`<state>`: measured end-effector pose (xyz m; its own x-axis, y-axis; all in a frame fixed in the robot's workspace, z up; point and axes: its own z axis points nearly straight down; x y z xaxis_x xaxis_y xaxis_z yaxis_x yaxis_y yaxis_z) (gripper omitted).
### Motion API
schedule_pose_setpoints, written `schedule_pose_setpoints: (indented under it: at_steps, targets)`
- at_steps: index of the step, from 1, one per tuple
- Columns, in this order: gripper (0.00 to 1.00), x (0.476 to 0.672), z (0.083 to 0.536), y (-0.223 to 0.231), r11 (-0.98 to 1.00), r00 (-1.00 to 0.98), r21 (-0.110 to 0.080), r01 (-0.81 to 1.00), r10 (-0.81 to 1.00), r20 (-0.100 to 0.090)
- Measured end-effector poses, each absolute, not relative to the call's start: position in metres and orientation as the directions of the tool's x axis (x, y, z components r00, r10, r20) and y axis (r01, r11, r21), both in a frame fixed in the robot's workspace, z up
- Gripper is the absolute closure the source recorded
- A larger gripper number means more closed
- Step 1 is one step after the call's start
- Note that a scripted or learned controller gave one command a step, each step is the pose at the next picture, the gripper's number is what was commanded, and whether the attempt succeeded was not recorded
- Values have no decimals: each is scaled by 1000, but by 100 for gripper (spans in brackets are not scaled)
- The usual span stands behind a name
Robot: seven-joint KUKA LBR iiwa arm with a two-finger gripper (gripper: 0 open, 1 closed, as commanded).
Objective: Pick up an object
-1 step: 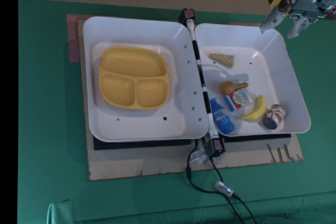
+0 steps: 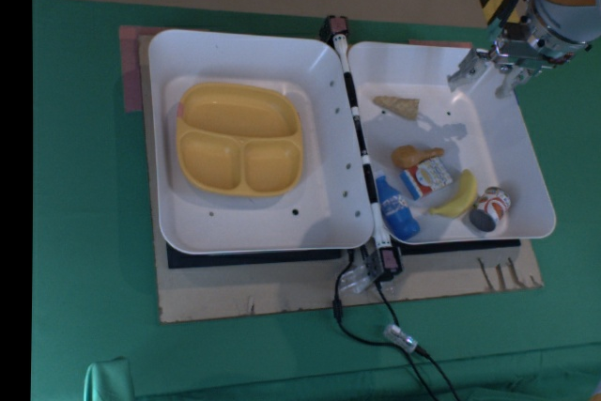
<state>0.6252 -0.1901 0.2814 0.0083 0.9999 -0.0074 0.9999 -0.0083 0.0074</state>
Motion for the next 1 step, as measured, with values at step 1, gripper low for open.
schedule_pose_setpoints:
  at_steps: [1]
  targets:
    - [0,570,193,-189,-7,7,13,1000,1000,-7]
